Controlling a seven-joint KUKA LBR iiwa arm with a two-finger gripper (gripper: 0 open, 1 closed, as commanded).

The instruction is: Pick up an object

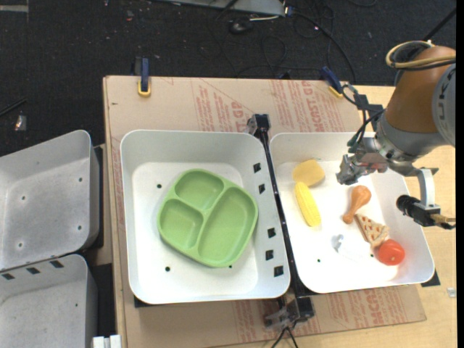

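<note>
Five foods lie in the right bin (417,263); gripper (353,171) above the drumstick (356,201); its grip state can't be told.

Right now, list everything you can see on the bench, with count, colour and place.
bins: 2, white, side by side on the bench
plate: 1, green, three compartments, in the left bin
lemon: 1, yellow, right bin, far left part
corn: 1, yellow, right bin, just nearer than the lemon
drumstick: 1, orange-brown, right bin, middle
pizza slice: 1, tan with red, right bin, below the drumstick
tomato: 1, red, right bin, near right corner
clamps: 2, blue and yellow, far edge of the board
gripper: 1, grey, over the right bin above the drumstick
</note>
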